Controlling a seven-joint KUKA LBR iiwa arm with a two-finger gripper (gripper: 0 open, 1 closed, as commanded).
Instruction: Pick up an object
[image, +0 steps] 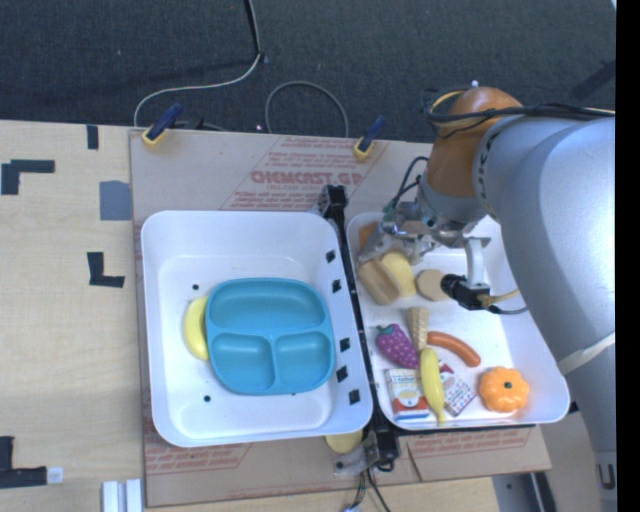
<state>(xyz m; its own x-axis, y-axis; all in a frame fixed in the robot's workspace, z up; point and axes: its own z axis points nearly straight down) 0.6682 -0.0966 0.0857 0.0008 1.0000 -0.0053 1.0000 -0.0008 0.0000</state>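
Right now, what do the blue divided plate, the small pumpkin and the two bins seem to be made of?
Blue divided plate: probably moulded plastic, satin, given its even colour and soft rounded rims. Small pumpkin: likely toy plastic or foam, uniform orange with slight gloss; I cannot tell which. Left bin and right bin: seemingly thin white plastic, smooth with rounded corners.

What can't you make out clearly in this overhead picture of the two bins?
- Tool: the wrist above hides its fingertips, so its state is unclear.
- Yellow object in the left white bin: mostly hidden under the blue divided plastic plate.
- Small printed packets: text too small.
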